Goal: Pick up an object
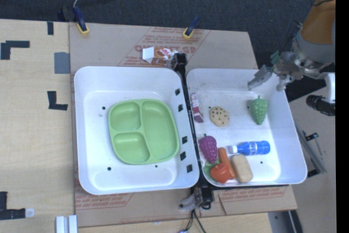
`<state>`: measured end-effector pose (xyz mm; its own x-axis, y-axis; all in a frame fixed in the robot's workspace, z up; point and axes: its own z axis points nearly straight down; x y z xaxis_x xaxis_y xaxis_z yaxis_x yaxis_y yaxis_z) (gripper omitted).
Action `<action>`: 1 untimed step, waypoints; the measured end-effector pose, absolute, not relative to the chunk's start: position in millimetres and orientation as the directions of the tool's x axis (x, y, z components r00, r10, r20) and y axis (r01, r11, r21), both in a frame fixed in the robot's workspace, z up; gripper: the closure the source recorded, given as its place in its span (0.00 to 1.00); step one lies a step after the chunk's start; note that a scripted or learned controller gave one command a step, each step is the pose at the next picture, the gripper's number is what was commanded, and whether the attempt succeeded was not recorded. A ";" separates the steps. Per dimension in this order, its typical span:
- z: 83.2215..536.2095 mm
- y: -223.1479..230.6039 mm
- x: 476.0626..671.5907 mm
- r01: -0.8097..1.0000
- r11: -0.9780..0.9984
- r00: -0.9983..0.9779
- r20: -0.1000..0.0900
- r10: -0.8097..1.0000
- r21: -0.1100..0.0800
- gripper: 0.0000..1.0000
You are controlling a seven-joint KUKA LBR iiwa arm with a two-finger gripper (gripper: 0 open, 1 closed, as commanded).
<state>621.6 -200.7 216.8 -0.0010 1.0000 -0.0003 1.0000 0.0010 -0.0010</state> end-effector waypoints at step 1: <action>88.7 -222.6 624.3 1.000 0.002 -0.002 -0.001 1.000 0.003 0.00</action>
<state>624.3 -222.6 88.7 -0.0024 1.0000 -0.0009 1.0000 0.0024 0.0033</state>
